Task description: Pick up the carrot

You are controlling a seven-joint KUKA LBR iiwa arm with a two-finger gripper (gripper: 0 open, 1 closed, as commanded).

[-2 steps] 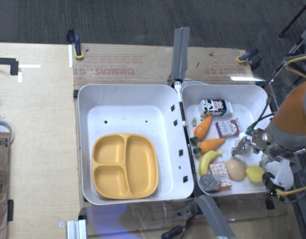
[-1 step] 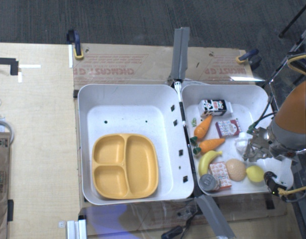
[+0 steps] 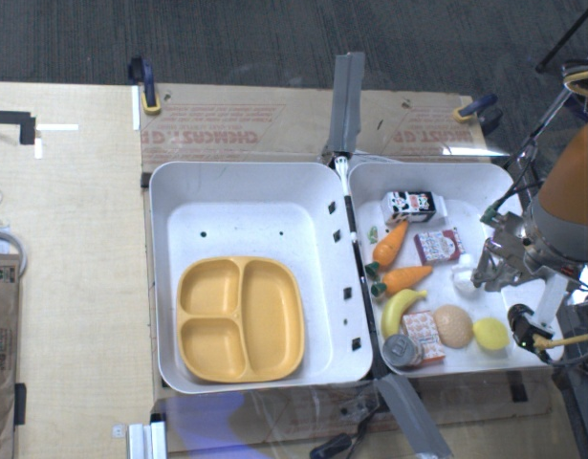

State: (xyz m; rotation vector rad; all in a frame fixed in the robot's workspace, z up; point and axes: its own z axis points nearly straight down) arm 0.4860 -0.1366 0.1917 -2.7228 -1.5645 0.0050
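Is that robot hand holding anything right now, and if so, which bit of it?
Nothing. The hand hovers at the right side of the right bin, with nothing between its fingers. Both carrots lie untouched to its left.

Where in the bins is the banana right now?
The banana lies in the right bin, near its left wall, just below the lower carrot and above the grey can.

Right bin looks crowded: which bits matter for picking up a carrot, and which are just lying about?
For the job: two carrots; gripper.

Lying about: banana, lemon, milk carton, can, yellow plate in the left bin.
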